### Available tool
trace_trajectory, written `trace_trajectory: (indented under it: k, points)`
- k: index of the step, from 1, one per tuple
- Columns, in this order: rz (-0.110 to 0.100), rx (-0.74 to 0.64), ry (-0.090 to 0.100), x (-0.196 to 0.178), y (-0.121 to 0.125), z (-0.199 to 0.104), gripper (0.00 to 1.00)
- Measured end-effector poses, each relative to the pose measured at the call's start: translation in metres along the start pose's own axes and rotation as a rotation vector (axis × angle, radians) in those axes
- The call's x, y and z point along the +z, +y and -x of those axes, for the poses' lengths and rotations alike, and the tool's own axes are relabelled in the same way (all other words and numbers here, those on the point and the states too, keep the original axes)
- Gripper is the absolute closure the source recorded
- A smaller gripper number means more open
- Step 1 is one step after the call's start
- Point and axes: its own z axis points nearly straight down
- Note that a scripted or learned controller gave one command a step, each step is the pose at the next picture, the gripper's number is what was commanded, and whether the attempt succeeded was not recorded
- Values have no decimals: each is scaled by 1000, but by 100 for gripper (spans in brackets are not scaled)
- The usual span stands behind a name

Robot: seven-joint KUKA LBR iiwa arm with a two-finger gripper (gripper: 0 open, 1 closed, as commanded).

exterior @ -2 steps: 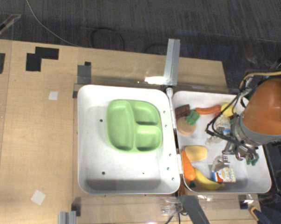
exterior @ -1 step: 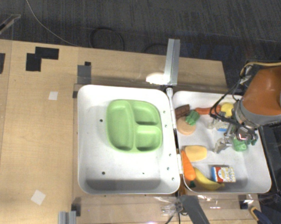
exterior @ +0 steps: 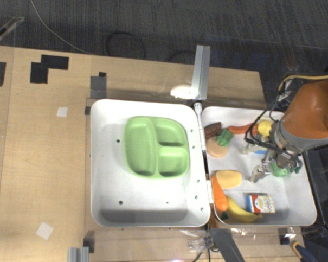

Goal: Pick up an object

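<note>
My gripper [exterior: 271, 167] hangs low over the right side of the right bin [exterior: 307, 202], below the orange band of the arm [exterior: 311, 112]. A small green object [exterior: 282, 171] lies right against the gripper's right side, partly hidden by it. Whether it is held cannot be seen. Close in front of the gripper lies a small red and white carton [exterior: 260, 202]. To its left rests a yellow-orange lump [exterior: 228, 178]. A yellow piece [exterior: 264, 127] sits just behind the gripper, half under the cables.
The right bin also holds a carrot [exterior: 220, 196], a banana [exterior: 239, 212], a green sprig [exterior: 224, 137] on a tan disc [exterior: 217, 149], a brown piece [exterior: 212, 129] and a red-orange strip [exterior: 240, 128]. A green divided tray [exterior: 155, 146] lies in the left bin [exterior: 105, 163].
</note>
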Motion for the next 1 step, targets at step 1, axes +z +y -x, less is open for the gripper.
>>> trace_trajectory:
  k: [1]
  points:
    - [14, -291, 38, 4, -21, 79, 0]
